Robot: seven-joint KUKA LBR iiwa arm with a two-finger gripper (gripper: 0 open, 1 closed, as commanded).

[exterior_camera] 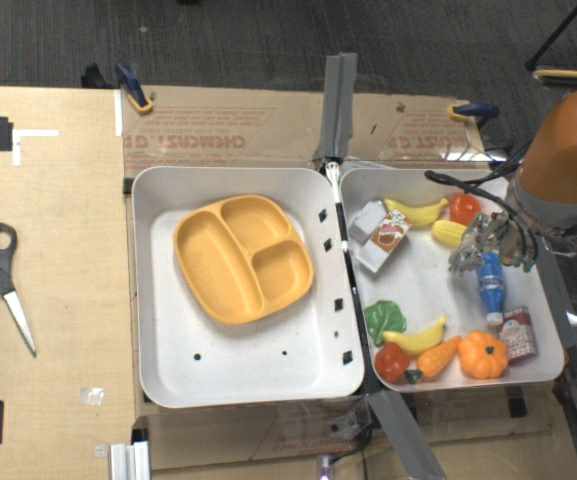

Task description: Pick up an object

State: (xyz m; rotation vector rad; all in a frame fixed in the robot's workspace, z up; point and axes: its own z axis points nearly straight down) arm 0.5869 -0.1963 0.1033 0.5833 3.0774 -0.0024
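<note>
Nearest the camera, a small orange pumpkin (483,355) sat at the right bin's (420,279) front edge, just beside a carrot (438,358) and tomato (391,363). Behind the pumpkin lay a blue bottle (490,288), the likeliest target: probably light, stiff plastic, smooth and apt to roll, best pinched across its middle. Over the bottle's far end hung the gripper (480,243); whether it was spread or pinching anything, I could not tell.

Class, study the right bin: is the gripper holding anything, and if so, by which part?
It cannot be told. The metal two-finger gripper sits just above the blue plastic bottle, beside the yellow corn cob.
</note>
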